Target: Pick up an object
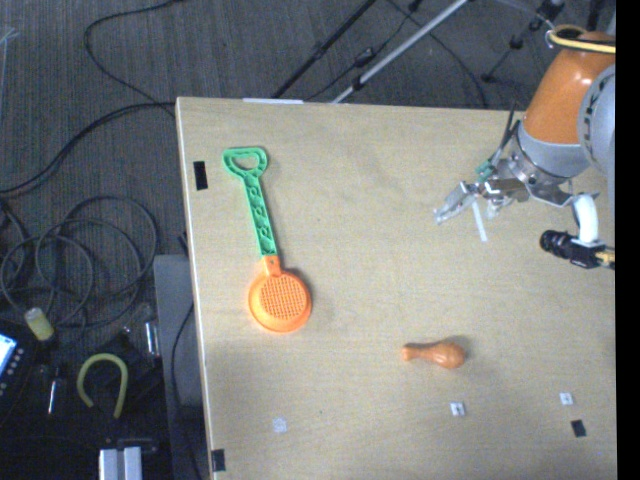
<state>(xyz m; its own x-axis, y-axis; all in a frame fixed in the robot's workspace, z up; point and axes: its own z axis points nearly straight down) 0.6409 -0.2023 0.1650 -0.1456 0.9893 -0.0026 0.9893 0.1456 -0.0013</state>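
Bench [380,168] bears strainer [268,258] and orange gourd [436,353].

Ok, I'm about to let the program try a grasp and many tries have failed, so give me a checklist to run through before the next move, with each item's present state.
1. Tool free of any object: ok, nothing shows between its fingers.
2. Targets in view: ok, the green and orange sieve and the small orange drumstick-shaped toy both lie flat on the surface.
3. Targets apart from each other: ok, bare surface separates them.
4. Tool above a target: not ok, it hangs over bare surface, up and right of the toy.
5. Finger opening wide enough for a grasp: cannot tell.
6. Tool height above the surface: cannot tell from this slanted view.
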